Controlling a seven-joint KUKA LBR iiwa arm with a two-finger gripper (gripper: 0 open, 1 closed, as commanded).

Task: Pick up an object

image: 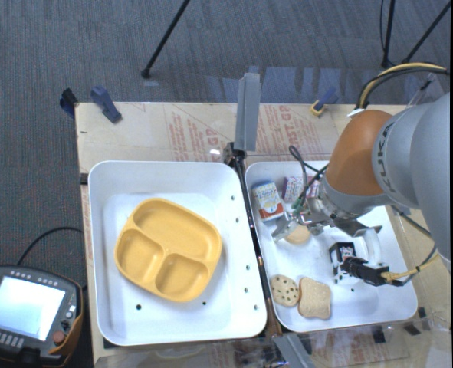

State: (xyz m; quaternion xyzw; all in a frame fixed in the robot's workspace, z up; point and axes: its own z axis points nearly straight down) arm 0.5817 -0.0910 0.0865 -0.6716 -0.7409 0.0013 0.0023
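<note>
a: you're looking down on two bins. what's in the left bin (107,205)?

b: just a yellow tray (169,248) with three compartments, lying a little left of the middle.

a: and the right bin (398,294)?

b: that's where your pickable things are. a cookie (284,290) and a slice of bread (315,298) lie side by side near the front edge, touching or nearly so. a small carton (267,200) with a red label sits at the back left, with a purple packet (293,188) just beside it. a pale round piece (298,234) lies in between, toward the middle.

a: where's your arm (379,159)?

b: it comes in from the right and hangs over the right bin. the gripper (291,225) sits low over that pale round piece, touching it or just above it.

a: are the fingers apart or together?

b: you can't tell from here; the wrist and cables hide them, and nothing shows clamped between them.
</note>
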